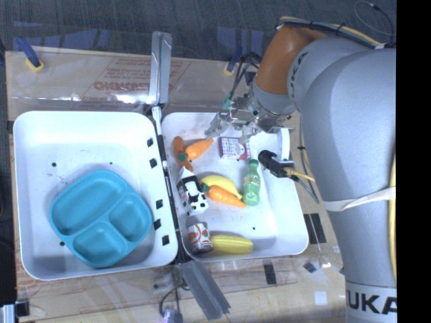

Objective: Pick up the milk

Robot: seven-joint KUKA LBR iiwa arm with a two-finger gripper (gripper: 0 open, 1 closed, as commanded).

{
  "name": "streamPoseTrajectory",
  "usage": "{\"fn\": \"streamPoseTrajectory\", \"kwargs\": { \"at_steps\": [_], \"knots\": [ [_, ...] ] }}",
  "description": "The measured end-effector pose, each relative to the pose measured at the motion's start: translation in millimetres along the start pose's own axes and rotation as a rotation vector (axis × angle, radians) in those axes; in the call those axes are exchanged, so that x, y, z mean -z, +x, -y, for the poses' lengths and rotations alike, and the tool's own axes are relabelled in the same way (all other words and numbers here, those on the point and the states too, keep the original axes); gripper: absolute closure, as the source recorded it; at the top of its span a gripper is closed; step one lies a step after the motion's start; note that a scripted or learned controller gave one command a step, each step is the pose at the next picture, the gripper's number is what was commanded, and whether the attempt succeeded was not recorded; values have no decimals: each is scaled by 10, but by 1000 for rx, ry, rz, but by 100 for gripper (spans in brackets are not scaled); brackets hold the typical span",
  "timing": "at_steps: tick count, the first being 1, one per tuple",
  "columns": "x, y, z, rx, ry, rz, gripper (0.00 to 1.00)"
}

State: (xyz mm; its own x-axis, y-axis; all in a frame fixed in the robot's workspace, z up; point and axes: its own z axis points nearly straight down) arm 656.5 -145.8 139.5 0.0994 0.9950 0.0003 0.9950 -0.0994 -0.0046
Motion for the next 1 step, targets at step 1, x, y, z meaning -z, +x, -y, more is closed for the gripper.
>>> {"fn": "streamPoseTrajectory", "kwargs": {
  "at_steps": [1],
  "knots": [
    [-526,98,884,-43,3,-1,0]
  ]
}}
